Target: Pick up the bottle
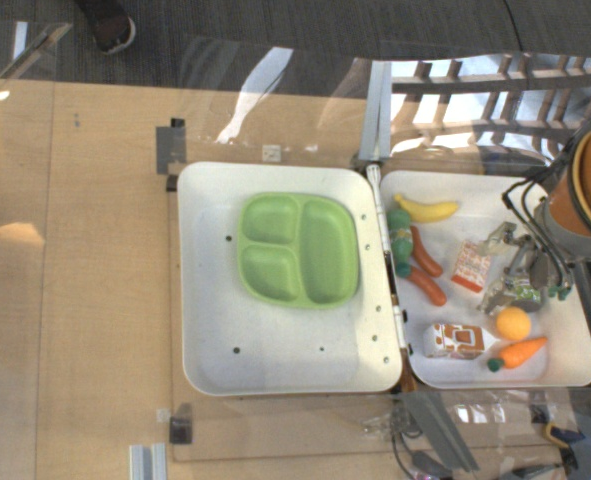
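Gripper (510, 280) is hovering in your right bin (575, 373), finger state unreadable | green bottle (400, 240) is lying well apart, toward the left wall.

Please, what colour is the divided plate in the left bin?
Light green. The divided plate shows plainly in the camera view, lying in the left bin.

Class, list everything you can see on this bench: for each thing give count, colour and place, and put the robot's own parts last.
Bins: 2, white, side by side on the bench.
Divided plate: 1, green, left bin.
Banana: 1, yellow, right bin, far edge.
Bottle: 1, green, right bin, left side.
Sausages: 2, red-orange, beside the bottle.
Packet: 1, orange and white, middle of right bin.
Orange: 1, orange, right bin.
Carrot: 1, orange, near edge.
Carton: 1, white and brown, near edge.
Gripper: 1, grey, above right bin.
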Robot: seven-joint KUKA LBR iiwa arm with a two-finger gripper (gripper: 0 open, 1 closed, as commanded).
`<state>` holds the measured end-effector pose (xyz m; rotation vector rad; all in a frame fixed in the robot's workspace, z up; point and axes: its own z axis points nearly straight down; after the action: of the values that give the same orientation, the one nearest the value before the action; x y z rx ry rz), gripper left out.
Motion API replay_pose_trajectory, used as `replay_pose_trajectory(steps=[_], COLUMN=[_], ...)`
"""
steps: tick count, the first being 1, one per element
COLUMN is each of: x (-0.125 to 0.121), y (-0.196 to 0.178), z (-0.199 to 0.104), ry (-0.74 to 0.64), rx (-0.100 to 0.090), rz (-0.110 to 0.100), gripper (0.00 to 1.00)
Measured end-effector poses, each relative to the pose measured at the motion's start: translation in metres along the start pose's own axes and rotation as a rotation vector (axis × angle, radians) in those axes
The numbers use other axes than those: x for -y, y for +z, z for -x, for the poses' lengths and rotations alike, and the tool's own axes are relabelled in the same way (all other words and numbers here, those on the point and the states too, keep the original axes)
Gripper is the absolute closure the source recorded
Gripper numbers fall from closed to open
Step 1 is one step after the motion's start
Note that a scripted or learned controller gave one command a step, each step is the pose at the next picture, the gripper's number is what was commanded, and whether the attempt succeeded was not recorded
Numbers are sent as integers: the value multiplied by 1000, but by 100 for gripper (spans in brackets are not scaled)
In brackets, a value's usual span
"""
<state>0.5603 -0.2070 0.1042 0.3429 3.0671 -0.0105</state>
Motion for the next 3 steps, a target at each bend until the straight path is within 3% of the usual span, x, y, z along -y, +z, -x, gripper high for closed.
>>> replay_pose_trajectory(steps=[1, 2, 3], x=[-1, 4, -68], y=[-13, -130, -113], z=[3, -16, 21], ry=[3, -6, 123], rx=[1, -42, -46], rz=[1, 1, -1], gripper=[100, 100, 100])
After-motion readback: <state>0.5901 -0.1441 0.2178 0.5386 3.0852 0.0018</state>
